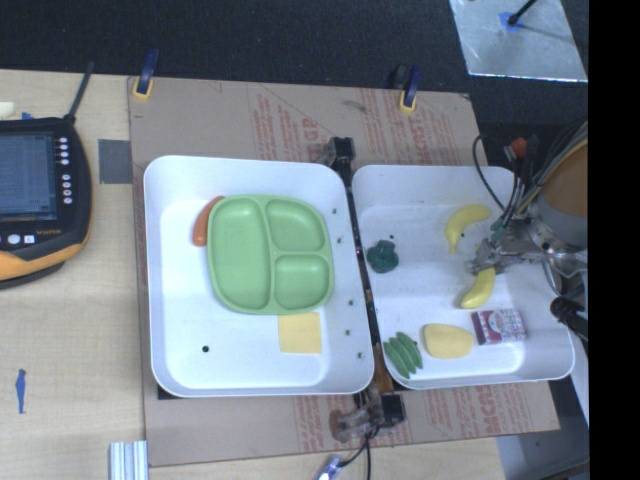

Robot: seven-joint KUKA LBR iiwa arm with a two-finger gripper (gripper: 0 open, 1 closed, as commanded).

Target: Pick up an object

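A: What lies nearest in the right white bin?

B: A ridged green pod, a pale yellow lump and a red-and-white packet.

A: And beyond?

B: A small yellow banana, a dark green lump, a curved yellow banana.

A: The metal two-finger gripper?

B: Between the bananas, low over the bin floor; its opening and any hold can't be made out.

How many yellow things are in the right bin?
3: a banana near the bin's far side, a smaller curved yellow piece just below the gripper, and a yellow lump at the near edge. The arm might hide more.
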